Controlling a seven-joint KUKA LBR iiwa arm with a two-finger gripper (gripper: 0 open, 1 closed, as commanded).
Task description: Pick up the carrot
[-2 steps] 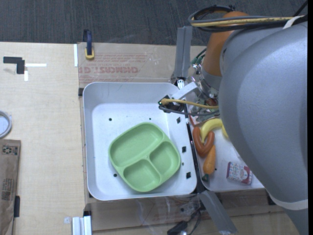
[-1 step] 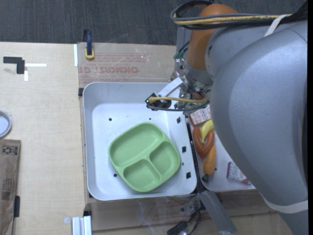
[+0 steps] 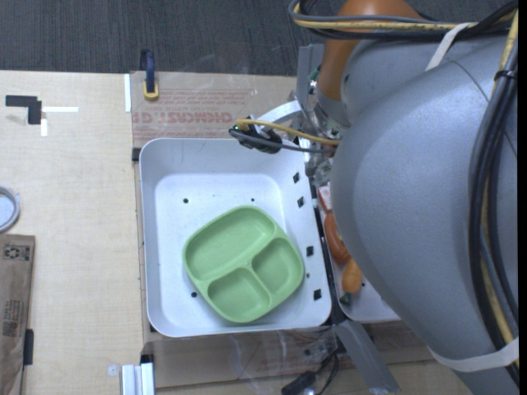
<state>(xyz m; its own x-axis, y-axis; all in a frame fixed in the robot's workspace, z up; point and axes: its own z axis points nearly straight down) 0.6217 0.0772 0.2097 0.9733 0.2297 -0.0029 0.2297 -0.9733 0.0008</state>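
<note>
Camera view, looking down at a slant. Two white bins are shown side by side. The left bin (image 3: pixel 156 220) holds a green divided plate (image 3: pixel 243 262), set toward 5 o'clock of its floor. The right bin (image 3: pixel 366 307) is largely covered by the grey arm (image 3: pixel 428 179), which enters from 3 o'clock; its orange band (image 3: pixel 362 11) is seen at 12 o'clock. The carrot (image 3: pixel 339 249) is seen as an orange strip in the right bin, just beside the wall shared with the left bin, partly hidden under the arm. Its long axis is judged to run from 12 to 6 o'clock, along that wall. The claw itself is hidden among the cables and wrist parts near the bins' upper edge, so its state cannot be told. The carrot is judged to lie toward 6 o'clock of the wrist, so a grasp across its narrow width would be called for.
</note>
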